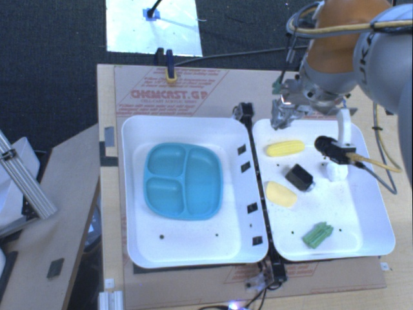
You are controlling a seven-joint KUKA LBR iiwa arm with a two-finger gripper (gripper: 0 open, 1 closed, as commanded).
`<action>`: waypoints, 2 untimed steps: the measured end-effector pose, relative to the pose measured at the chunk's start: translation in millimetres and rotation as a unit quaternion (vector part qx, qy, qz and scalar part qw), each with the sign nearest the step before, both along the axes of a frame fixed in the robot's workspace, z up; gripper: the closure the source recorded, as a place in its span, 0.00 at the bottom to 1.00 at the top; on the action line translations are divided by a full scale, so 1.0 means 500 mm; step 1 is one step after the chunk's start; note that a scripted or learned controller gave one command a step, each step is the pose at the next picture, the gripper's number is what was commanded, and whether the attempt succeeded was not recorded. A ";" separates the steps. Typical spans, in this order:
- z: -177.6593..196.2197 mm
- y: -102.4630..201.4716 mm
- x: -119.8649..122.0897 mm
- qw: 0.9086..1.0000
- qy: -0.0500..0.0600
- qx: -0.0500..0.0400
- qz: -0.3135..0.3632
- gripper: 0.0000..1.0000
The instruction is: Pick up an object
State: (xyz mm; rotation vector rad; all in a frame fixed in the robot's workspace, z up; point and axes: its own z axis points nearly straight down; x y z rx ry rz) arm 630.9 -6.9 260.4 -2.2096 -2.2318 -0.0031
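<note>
Dark carpet (51,31) lies behind and around a desk (193,89) topped with printed brown board; a blue and yellow clamp (170,66) grips its far edge.

The left bin (139,250) holds one thing, a blue plate (184,181) with three compartments, lying flat near the middle.

Across the divide, the right bin (361,225) carries the loose items. A pale yellow lump (281,194) sits close to the divide; a yellow cob (285,148) lies on its side behind it, toward the far wall. A black block (299,177) rests between the two and a little to the right, apart from both; a green piece (318,234) lies well apart near the front.

The end effector (282,118) hangs over the far left corner of the right bin, just behind the yellow cob and apparently above it rather than touching. Whether it is spread or pressed together I cannot tell; nothing shows in its grasp. The arm (348,31) reaches in from the right.

By my reading the task is barely begun: every item lies on a bin floor, none lifted. The cob looks the nearest candidate; the descent, the closing and the lift all remain.
</note>
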 end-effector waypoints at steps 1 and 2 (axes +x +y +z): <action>-0.030 0.123 -0.013 1.000 0.000 0.000 0.000 1.00; -0.034 0.230 -0.039 1.000 0.000 0.000 0.000 1.00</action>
